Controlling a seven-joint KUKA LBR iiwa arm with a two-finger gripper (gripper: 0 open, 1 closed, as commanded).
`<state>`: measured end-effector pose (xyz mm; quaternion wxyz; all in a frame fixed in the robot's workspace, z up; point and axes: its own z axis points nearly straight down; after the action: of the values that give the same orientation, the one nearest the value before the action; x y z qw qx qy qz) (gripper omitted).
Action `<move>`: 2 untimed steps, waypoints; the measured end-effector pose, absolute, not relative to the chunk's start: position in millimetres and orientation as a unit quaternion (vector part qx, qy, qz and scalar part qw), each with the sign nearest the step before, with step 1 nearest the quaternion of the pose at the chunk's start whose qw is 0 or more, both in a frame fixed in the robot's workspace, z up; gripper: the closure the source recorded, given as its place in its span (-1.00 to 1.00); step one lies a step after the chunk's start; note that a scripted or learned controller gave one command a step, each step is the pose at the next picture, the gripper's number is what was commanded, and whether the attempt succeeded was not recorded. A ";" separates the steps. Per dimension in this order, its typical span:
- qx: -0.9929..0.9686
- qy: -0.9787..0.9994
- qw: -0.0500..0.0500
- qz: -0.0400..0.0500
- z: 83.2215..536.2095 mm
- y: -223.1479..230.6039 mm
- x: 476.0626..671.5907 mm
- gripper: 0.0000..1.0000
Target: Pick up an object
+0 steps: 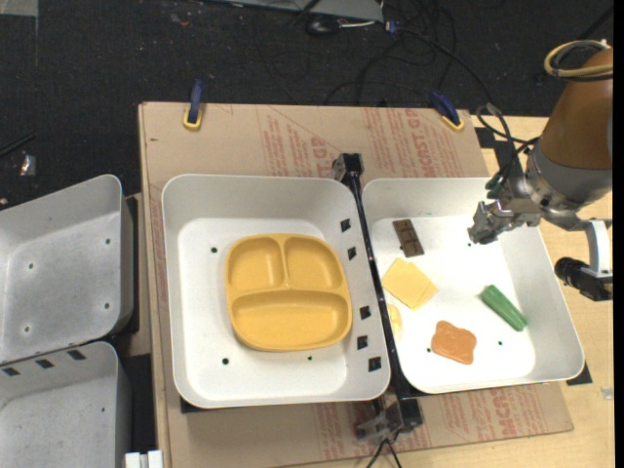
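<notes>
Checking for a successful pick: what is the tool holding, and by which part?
Nothing. The tool hangs over the right bin with no object between its fingers.

- We see bare floor in the right bin (546, 261), between the brown bar (408, 238) and the green piece (504, 306).
- The yellow slice (409, 284) and orange piece (454, 342) crowd its near left part.
- The yellow tray (289, 292) takes the middle of the left bin (185, 261), leaving bare margins around it.

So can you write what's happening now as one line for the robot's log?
gripper: over right bin, holding nothing seen | right bin: brown bar, cheese, green piece, orange piece | left bin: yellow tray
</notes>
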<state>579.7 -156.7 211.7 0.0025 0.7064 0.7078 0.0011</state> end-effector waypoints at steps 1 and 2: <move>0.706 0.708 0.002 0.001 235.9 -156.8 580.5 1.00; 0.705 0.710 0.000 0.000 235.9 -102.0 585.8 1.00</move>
<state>585.8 -102.0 235.9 -0.0005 0.7045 0.7097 0.0004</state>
